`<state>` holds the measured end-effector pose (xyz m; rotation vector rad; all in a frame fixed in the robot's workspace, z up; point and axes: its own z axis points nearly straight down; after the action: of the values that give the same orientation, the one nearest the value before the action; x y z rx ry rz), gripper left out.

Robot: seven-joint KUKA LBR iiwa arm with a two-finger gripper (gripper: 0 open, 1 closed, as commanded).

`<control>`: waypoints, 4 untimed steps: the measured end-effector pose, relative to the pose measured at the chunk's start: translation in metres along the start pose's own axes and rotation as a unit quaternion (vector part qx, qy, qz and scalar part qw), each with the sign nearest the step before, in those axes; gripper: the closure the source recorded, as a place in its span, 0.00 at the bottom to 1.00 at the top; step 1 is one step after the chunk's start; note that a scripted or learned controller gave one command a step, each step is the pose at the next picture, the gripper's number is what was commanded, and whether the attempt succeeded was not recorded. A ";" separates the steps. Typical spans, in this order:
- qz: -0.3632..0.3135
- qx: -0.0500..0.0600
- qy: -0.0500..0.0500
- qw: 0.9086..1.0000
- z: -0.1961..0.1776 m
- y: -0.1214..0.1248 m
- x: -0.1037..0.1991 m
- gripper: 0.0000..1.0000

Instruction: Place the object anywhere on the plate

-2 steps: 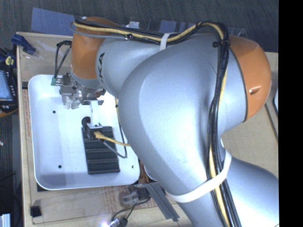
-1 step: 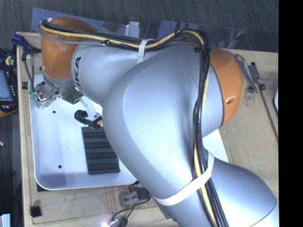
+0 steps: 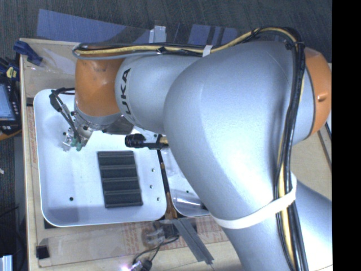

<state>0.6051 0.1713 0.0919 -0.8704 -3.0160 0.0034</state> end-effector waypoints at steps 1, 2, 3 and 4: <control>0.001 0.000 0.000 1.000 0.001 -0.041 0.047 1.00; -0.097 0.000 0.001 0.995 0.001 -0.119 0.057 1.00; -0.178 0.000 -0.001 0.984 0.000 -0.018 0.117 1.00; -0.374 0.000 0.000 0.927 0.001 -0.063 0.111 1.00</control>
<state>0.4775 0.1777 0.0913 0.3201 -3.1220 0.0014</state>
